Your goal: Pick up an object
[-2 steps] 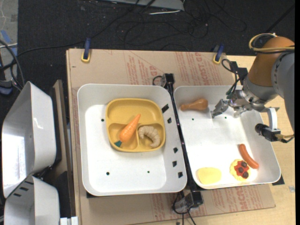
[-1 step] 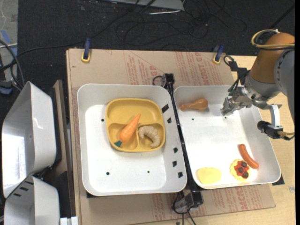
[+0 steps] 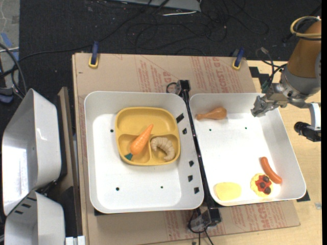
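I see red print on the cardboard tabletop point(image 3: 153, 68), unreadable. The left bin point(image 3: 102, 188) holds a yellow plate point(image 3: 127, 119); the right bin point(image 3: 240, 147) has a drumstick point(image 3: 212, 115) upper left. The gripper point(image 3: 261, 106) hovers upper right; jaws' state I cannot tell.

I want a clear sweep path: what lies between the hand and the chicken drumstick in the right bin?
Nothing: in the camera view, only bare white bin floor separates the hand from the drumstick.

- Drumstick point(image 3: 212, 114): tan, lying flat, left of the gripper point(image 3: 259, 107).
- Sausage point(image 3: 271, 170): red-orange, below the gripper.
- Yellow disc point(image 3: 227, 191), small pizza point(image 3: 262, 184): farther below.
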Tool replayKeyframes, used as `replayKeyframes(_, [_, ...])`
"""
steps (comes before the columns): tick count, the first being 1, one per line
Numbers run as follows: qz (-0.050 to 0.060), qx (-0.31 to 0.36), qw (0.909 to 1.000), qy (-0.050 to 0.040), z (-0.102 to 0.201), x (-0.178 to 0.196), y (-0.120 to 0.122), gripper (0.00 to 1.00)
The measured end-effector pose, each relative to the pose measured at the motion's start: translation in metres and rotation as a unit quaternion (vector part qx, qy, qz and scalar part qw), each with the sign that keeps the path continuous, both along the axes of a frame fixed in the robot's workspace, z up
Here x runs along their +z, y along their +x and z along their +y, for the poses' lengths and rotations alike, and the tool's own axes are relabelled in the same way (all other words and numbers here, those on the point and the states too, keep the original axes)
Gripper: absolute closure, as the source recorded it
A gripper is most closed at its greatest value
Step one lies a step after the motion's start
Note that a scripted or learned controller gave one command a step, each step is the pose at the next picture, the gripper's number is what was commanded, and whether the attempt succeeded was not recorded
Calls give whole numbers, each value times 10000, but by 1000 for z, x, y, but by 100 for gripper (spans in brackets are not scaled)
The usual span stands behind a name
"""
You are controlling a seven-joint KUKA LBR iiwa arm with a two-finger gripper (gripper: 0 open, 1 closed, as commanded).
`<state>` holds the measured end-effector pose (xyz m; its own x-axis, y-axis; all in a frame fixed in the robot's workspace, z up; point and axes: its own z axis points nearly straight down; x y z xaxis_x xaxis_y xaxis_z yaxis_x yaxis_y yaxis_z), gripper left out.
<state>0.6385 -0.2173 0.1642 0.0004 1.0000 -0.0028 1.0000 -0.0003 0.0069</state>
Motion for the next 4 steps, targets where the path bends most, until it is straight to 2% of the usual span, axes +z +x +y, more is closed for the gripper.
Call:
replayKeyframes(2, [-2, 21, 10000, 0, -4, 94, 8, 100])
replayKeyframes(3, [41, 35, 10000, 20, 39, 84, -7, 100])
replayKeyframes(4, [36, 41, 10000, 21, 93, 91, -20, 100])
